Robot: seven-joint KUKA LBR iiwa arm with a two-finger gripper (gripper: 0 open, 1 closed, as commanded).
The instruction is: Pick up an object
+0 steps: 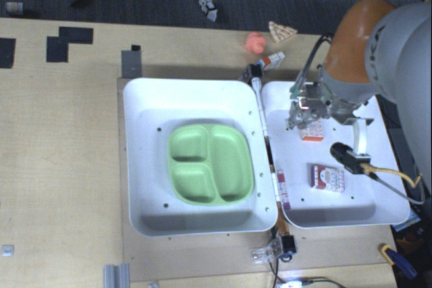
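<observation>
No writing could be read: the red-and-white box [327,178] carried print too small to make out, and so did the small pale packet [312,133] with its orange strip. Both lay in the right bin [324,209], the box near its front edge and the packet toward its back left corner. The left bin [145,145] held a green plate [209,162] with three compartments, lying flat at its middle. The grey arm [405,50] reached in over the right bin's back right corner, its wrist bent down. The gripper [299,117] hung low just beside the packet, on its left. Whether the claw was spread or pressed together could not be told, nor whether it touched the packet.
</observation>
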